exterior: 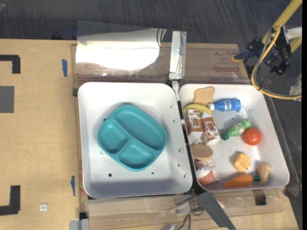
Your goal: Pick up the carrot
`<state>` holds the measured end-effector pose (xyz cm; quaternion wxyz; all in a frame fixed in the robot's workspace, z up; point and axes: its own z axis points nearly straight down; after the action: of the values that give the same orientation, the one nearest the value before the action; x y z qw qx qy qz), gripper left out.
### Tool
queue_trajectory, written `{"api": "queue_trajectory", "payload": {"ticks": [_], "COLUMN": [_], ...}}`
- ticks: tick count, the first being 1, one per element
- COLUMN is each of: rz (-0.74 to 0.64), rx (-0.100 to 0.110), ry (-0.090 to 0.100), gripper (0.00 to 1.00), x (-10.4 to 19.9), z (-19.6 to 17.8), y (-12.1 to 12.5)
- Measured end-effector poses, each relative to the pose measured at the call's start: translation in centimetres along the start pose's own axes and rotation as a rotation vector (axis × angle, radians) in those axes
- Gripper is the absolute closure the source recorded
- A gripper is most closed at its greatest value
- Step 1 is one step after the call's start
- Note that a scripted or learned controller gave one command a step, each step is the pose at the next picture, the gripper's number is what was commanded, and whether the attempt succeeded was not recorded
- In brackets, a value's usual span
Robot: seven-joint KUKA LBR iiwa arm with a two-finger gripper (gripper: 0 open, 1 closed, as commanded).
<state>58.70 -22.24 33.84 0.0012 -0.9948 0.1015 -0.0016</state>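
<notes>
The carrot (pixel 238 180) is orange with a small green top at its right end. It lies flat along the front wall of the right bin (pixel 277 143), between a small pink-and-white cup (pixel 208 176) and an ice cream cone (pixel 264 171).
The right bin also holds a red tomato (pixel 252 136), a green vegetable (pixel 236 129), a blue bottle (pixel 225 105), a toast slice (pixel 204 95), a brown-and-white carton (pixel 200 124), a brown disc (pixel 202 151) and a yellow piece (pixel 242 162). In the left bin (pixel 91 99) sits a teal divided tray (pixel 132 136).
</notes>
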Motion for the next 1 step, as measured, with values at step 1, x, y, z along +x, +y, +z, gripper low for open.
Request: {"api": "queue_trajectory", "payload": {"ticks": [1], "rz": [0.017], "rx": [0.006], "ry": [-0.012], "gripper": [1.00], "x": [-7.31], "z": [13.14], "y": [1.42]}}
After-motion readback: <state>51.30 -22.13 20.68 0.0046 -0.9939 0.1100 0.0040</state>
